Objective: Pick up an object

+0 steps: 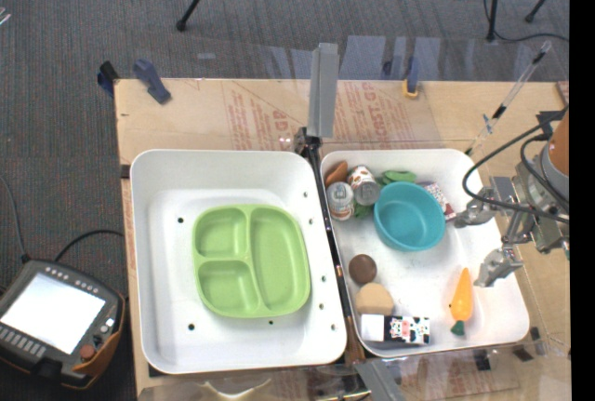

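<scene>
Many items crowd the right bin (493,168); pincer (495,267) state unclear.
Carrot (461,294) lies near the wall; a descent there risks a glancing miss.

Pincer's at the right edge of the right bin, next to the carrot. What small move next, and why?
Probably ease the pincer a little left and toward the near rim, over the toy carrot. The carrot is the closest object, lies apart from the others on bare bin floor, and the pincer sits just beside it at the right bin's edge.
</scene>
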Controlling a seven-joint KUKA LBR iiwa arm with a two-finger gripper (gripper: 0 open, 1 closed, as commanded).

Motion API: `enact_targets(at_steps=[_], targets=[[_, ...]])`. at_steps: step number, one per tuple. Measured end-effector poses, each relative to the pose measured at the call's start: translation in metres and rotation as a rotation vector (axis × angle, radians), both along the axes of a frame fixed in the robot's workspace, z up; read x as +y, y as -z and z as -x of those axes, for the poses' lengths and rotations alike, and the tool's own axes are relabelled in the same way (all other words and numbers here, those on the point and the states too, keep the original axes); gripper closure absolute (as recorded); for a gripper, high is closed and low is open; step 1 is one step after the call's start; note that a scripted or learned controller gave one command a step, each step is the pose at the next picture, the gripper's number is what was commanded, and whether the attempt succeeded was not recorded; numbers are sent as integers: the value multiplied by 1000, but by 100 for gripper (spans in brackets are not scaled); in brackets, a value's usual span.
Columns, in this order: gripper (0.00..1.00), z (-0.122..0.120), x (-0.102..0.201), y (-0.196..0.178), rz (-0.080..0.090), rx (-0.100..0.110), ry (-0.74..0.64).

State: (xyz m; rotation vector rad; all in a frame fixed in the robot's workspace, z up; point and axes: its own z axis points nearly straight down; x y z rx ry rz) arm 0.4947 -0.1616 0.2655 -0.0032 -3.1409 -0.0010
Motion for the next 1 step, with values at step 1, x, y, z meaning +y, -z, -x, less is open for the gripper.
enact_targets(at_steps=[1], targets=[[0, -12, -48, 133, -3, 11, 238]])
